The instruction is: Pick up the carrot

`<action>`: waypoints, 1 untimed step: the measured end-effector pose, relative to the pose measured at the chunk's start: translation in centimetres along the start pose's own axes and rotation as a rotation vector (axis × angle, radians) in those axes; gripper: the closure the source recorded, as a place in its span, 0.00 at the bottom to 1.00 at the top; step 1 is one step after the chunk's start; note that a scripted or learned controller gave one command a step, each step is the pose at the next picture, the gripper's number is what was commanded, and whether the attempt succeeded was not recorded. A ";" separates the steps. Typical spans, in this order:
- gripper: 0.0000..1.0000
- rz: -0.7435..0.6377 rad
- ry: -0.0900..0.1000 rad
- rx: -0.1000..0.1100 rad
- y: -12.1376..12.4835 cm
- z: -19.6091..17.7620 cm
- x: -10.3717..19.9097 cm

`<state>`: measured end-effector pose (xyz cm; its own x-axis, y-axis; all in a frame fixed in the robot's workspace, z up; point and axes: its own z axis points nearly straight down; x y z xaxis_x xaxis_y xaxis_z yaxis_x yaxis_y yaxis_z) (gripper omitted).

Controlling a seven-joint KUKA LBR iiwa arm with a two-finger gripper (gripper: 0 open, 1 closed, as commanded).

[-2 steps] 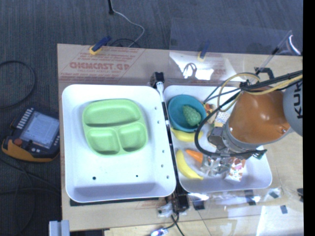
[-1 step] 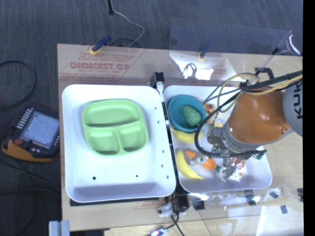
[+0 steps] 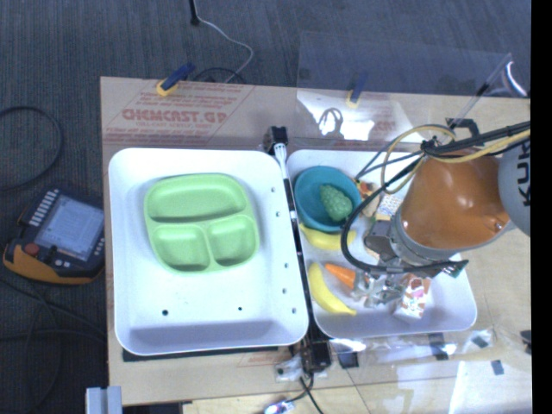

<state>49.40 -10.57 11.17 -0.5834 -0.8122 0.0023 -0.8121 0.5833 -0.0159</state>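
Small orange carrot (image 3: 340, 275) lying in the right shallow white bin (image 3: 457, 317), near its middle, just above the yellow banana (image 3: 326, 292) and apparently touching it. Two-finger gripper (image 3: 369, 290) hanging low just right of the carrot, over a clutter of small items. Jaw state: cannot tell, metal parts blurred together against the clutter. Nothing visibly held.

Probably the approach step, grasp not yet made. To do well: shift toward the left bin until centred over the carrot, turn the wrist so the fingers straddle the carrot's narrow width, descend straight, close gently, lift slowly (banana crowding 1 side, so easy to nudge or grab by mistake). Worth checking that only orange sits between the fingers before raising.

Counts: 2 white bins; 1 carrot; 1 banana; 1 teal bowl (image 3: 319, 198) holding 1 green knobbly lump (image 3: 337, 202); 1 pale green plastic tray with 3 compartments (image 3: 202, 221) in the left white bin (image 3: 129, 317); 1 small red-and-white carton (image 3: 415, 298) by the gripper; 1 grey arm with orange band (image 3: 453, 201).
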 end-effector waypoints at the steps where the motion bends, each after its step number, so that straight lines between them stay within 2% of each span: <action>1: 0.00 0.000 0.000 -0.001 0.0 0.0 0.0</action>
<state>49.38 -10.56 11.13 -0.5832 -0.8123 0.0026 -0.8122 0.5831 -0.0152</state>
